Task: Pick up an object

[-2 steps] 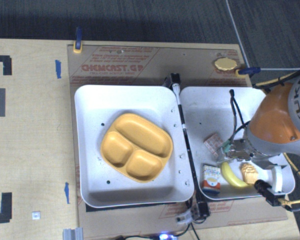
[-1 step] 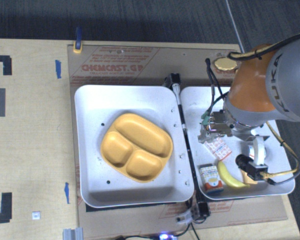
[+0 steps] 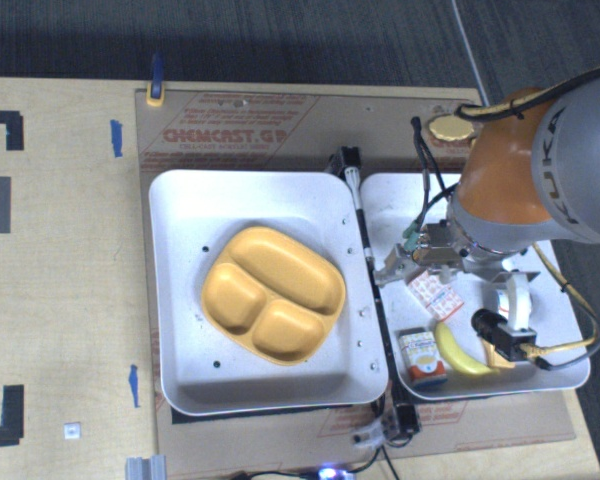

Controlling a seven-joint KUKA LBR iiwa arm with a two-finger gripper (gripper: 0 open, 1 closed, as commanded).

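Yellow plastic banana [image 3: 460, 354] lies in the camera view at the near end of the right-hand shallow white bin [image 3: 388, 200]. It is just beside a small orange-and-white carton [image 3: 422, 356], seemingly touching it. A red-and-white checked packet [image 3: 435, 290] lies a little farther in, and a large yellow three-part moulded dish [image 3: 272, 293] takes up the middle of the left-hand white bin [image 3: 170, 268].

The claw [image 3: 405, 261] hangs over the right bin close to the wall shared by the two bins, near the packet and apart from the banana. To pick well, I judge it should centre over one item, line up across the item's narrow side, and stay clear of the bin wall and neighbours. The banana's crowding against the carton could spoil a grip.

The grey arm with its orange band [image 3: 500, 183] covers much of the right bin, so items may lie unseen beneath it. Whether the claw is open or closed, or has hold of anything, I cannot tell. The bench [image 3: 60, 298] is bare pale wood.
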